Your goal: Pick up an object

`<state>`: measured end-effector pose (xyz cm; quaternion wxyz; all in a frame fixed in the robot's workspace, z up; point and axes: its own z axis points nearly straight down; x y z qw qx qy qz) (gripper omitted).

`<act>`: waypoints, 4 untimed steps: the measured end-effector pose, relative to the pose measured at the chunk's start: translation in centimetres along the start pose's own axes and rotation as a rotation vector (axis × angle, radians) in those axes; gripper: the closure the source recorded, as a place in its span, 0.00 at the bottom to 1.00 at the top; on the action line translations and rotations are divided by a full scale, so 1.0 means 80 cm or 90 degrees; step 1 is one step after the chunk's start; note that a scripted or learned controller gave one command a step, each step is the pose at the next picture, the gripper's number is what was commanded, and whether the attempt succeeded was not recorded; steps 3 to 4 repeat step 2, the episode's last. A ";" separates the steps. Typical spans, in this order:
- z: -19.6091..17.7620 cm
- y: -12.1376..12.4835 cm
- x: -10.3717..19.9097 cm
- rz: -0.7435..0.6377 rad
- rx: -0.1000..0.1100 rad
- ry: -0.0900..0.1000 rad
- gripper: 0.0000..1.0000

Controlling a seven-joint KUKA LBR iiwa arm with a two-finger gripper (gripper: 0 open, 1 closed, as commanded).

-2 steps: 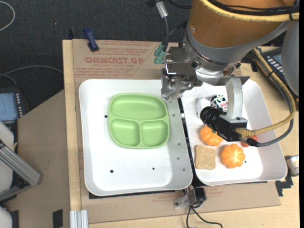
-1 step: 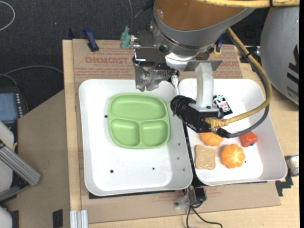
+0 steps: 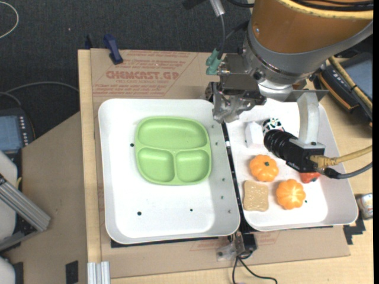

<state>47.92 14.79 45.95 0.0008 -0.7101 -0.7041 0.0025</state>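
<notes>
Two bins: white and shallow, side by side on the brown-faced counter [image 3: 142,70]; left bin [image 3: 112,176], right bin [image 3: 334,209].
Landmark: green divided plate [image 3: 173,149], lying flat in the middle of the left bin, three compartments.
Pincer [image 3: 228,108]: hangs just off the plate's far right corner, above the seam where the bins meet. Whether it is released or clenched, I cannot tell. No object is seen in its grasp.
Task stock: all of it lies to the right of the plate, across the seam, in the right bin.
White block [image 3: 254,134]: level with the plate's far half, the item nearest the pincer.
Black-and-white figure [image 3: 273,123]: just beyond the white block, farther from the plate; too small to identify.
First orange pumpkin [image 3: 263,167]: level with the plate's near edge.
Second orange pumpkin [image 3: 290,194]: farther right and nearer the camera, apart from the first.
Tan cracker [image 3: 256,195]: flat on the bin floor, touching or nearly touching the first pumpkin.
Handling, judged: the pumpkins look like light toy pieces, rounded and likely smooth, so they may roll or slip; take one across its widest girth, from straight above.
Handling, cracker: thin and flat, offers little edge, the poorest choice.
Handling, block: small with straight sides, probably the steadiest hold.
Progress, judged: nothing lifted yet.
</notes>
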 end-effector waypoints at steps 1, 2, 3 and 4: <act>0.068 0.000 -0.058 -0.002 0.001 0.000 1.00; 0.057 0.000 0.017 -0.009 -0.004 0.003 1.00; 0.057 0.000 0.017 -0.009 -0.004 0.003 1.00; 0.057 0.000 0.017 -0.009 -0.004 0.003 1.00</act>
